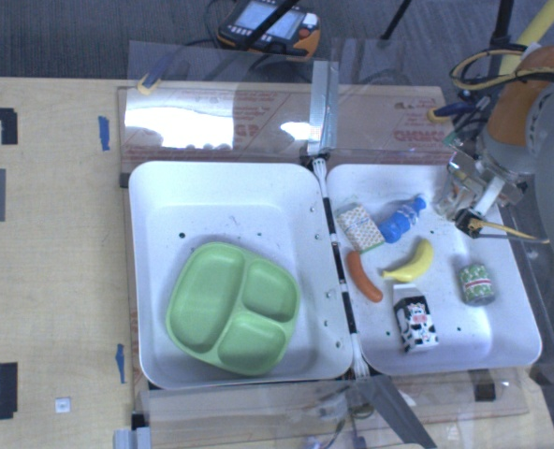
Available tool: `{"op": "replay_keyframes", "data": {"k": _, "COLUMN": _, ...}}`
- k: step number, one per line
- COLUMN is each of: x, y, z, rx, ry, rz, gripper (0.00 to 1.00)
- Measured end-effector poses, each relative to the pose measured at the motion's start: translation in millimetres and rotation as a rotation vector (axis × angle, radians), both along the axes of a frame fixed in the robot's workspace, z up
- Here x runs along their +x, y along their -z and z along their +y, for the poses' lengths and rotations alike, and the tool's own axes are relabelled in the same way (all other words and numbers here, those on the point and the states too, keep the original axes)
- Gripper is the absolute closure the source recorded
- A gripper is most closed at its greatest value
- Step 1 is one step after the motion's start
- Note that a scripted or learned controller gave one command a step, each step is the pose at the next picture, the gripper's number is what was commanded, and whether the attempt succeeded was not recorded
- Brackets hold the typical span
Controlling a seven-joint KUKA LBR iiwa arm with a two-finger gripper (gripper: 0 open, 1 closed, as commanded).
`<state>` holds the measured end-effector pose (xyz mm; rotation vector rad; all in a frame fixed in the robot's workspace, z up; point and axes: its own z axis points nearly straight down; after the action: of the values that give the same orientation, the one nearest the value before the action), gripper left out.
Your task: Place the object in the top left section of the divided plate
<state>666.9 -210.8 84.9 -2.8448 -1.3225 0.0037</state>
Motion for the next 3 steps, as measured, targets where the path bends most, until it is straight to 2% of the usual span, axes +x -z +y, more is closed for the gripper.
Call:
{"op": "replay_keyframes", "data": {"k": 1, "x": -77, "y": -2, "z": -1, "rx": -0.002, "ry": -0.180, "rz": -0.006, "gripper": 1.00}}
{"op": "replay_keyframes", "data": {"k": 2, "x": -99, "y": -2, "z": -3, "rx": -0.002, "ry": -0.300, "rz": -0.008, "gripper": 1.00}}
{"op": "replay_keyframes", "data": {"k": 3, "x": -82, "y": -2, "z": 5, "rx": -0.005, "ry": -0.102, "rz": -0.007, "gripper": 1.00}}
